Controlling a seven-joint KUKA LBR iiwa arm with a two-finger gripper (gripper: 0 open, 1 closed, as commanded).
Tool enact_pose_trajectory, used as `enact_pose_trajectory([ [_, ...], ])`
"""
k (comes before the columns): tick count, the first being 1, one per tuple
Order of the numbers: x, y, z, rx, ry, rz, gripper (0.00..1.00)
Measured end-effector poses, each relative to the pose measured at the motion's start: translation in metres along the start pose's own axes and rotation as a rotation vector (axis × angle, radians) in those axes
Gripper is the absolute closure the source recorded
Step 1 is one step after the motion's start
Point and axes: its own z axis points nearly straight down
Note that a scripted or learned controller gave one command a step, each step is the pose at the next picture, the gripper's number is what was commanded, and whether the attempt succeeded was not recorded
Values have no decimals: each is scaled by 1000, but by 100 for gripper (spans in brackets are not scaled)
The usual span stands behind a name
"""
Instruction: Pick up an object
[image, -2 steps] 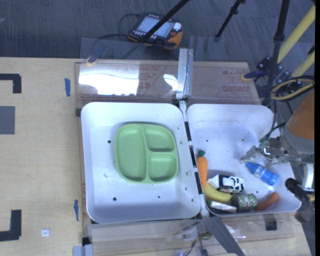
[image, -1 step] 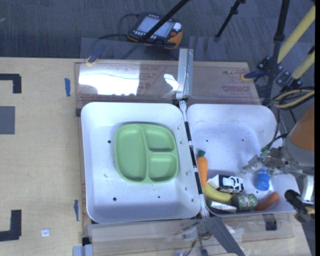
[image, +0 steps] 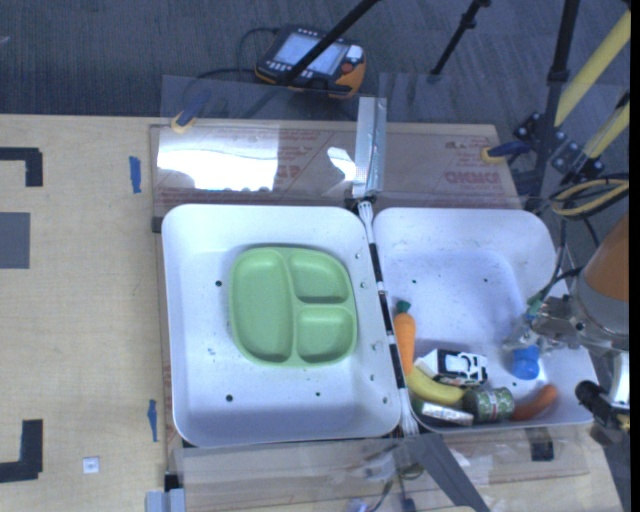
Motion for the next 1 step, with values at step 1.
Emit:
enact_pose_trajectory([
  [1, 51, 19, -103, 14, -10, 83, 100],
])
